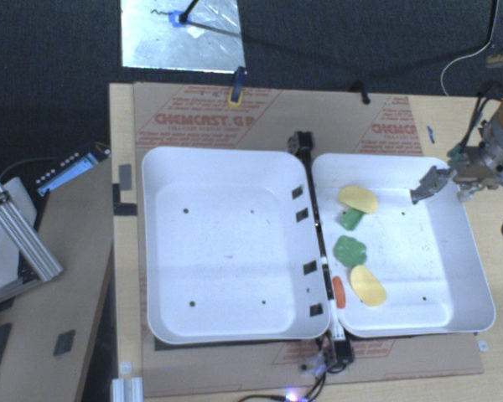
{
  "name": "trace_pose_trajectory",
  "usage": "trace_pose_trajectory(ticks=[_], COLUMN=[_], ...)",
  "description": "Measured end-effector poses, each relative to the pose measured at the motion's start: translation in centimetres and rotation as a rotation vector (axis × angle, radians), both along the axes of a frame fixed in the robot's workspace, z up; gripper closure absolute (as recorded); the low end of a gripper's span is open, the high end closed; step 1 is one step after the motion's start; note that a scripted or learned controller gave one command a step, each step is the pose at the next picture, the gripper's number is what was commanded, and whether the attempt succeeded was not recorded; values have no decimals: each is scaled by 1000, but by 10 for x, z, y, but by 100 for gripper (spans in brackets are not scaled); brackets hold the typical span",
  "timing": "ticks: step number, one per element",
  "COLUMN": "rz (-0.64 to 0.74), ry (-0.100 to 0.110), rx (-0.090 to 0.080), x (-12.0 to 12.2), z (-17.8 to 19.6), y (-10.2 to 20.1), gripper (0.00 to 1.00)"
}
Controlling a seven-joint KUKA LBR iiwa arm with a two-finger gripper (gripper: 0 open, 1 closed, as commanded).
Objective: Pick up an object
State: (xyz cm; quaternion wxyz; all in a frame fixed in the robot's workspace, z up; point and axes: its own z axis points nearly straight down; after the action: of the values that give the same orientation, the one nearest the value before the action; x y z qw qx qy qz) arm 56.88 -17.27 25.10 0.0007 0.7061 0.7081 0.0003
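The right bin [474, 287] holds several small objects along its left side. A yellow piece [358, 198] lies at the top, with a small dark green piece [350, 219] touching it below. Lower down sit a green lump [350, 249], a second yellow piece [368, 285] and a small orange-red piece [339, 291] against the left wall. My gripper [447, 188] hangs over the bin's upper right part, well to the right of the objects. It is open, with nothing between its fingers.
The left bin [226, 241] sits beside the right one, with a black divider strip [317, 241] between them. A shiny metal sheet [183, 22] lies beyond the bench. A white cable [465, 57] loops at the upper right.
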Motion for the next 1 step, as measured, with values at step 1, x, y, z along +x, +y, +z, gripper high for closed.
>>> trace_pose_trajectory(ticks=[1], rz=[4], ry=[-3], rx=[-1], x=[1], z=[11], y=[0], gripper=[100])
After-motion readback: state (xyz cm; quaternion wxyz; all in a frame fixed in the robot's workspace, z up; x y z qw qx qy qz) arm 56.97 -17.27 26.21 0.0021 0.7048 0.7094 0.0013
